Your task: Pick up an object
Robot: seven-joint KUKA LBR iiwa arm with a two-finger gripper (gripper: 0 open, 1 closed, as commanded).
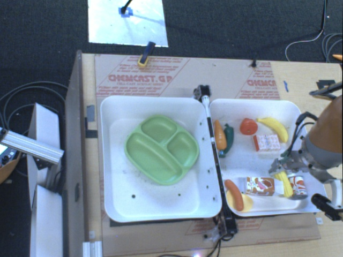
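Camera view, slanted down on two white bins. Left bin [115,159]: smooth shallow plastic, holding a pale green plate [162,149] with three moulded compartments, glossy and rounded. Right bin [292,107]: a scatter of toy food. Along its left wall, an orange carrot [220,134] lying beside a dark green pepper [229,137], the two touching. Further right, a round red tomato [248,126] just beside a curved yellow banana [274,127]; below them a small white-and-red box [267,142]. Near the front wall, a reddish sausage [233,191] on a yellow piece, then a flat printed carton [260,186], then a small can [298,185] with a red label, a yellow strip between carton and can.

Arm reaching in from the right, grey with orange above the wrist, gripper [284,166] low over the right bin, just above the can and the yellow strip. Fingers dark and blurred against the clutter: open or closed, cannot tell. Nothing seen clamped between them.

Step in hand, by judgement: the descent onto a target at the front right corner, grasp not yet shown. Likely target the can or the strip beside it. Next move calls for fingers straddling one item only; crowding there risks a pinch on two things or a slip off the can's smooth round side.
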